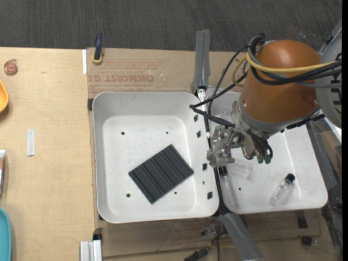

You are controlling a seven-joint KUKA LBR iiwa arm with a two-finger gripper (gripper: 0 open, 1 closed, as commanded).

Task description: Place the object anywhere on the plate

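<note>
The gripper (pixel 225 155) hangs over the right bin's (pixel 310 197) left edge, mid-frame; can't tell how it's set. A small clear bottle (pixel 282 189) w/ black cap lies lower right of it, long axis slanting up-right. The dark ribbed plate (pixel 161 173) sits in the left bin (pixel 109 145).

left bin (pixel 109 200): white with small black dots | plate (pixel 161 173): dark grey with ridged stripes | bottle (pixel 282 190): clear with black cap | arm (pixel 280 83): orange, yellow and black cables | table (pixel 43 145): light wood
</note>
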